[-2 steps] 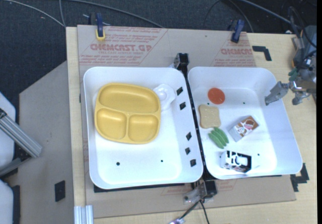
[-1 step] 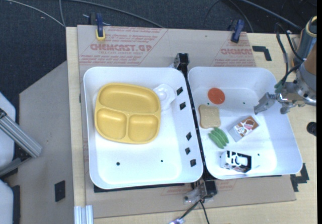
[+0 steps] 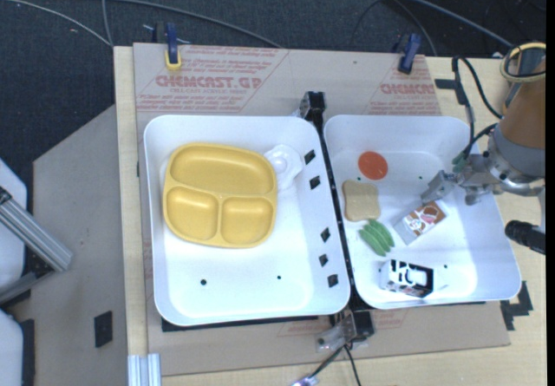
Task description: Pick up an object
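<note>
Gripper (image 3: 440, 186) hovers just above the small red-white packet (image 3: 421, 221) in the right bin (image 3: 486, 276), can't tell jaws' state tbh, imo drop straight down w/ jaws straddling its short sides.

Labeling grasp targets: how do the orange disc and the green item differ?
The orange disc is round and flat; the green item is elongated and lies at a slant. The disc sits toward the bin's far side, the green item nearer the middle, past the tan slice. Both lie in the right bin, untouched.
</note>
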`<state>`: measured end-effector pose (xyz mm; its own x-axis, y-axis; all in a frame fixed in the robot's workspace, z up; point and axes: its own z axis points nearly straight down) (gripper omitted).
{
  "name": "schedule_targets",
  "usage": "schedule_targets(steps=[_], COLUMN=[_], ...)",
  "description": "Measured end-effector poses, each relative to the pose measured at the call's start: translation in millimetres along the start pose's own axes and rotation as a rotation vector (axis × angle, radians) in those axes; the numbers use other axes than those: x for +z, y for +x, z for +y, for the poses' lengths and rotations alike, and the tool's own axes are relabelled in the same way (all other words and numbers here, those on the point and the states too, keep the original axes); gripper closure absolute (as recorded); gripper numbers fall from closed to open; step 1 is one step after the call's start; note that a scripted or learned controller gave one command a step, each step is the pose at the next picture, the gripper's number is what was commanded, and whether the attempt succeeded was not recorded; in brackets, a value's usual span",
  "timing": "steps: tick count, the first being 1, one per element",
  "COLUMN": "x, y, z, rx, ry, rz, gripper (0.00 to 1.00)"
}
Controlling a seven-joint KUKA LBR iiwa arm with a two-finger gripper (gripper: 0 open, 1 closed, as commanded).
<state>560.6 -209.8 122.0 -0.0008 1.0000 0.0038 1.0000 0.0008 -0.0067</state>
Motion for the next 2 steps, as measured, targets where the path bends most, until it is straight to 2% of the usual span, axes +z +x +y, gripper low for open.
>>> schedule_targets(steps=[1, 2], x=[-13.3, -74.0], y=[-0.9, 1.0], z=[1.0, -4.7], rx=[0.000, 0.000], ry=[-0.004, -0.012], rz=[-0.002, -0.006], gripper=[1.00, 1.00])
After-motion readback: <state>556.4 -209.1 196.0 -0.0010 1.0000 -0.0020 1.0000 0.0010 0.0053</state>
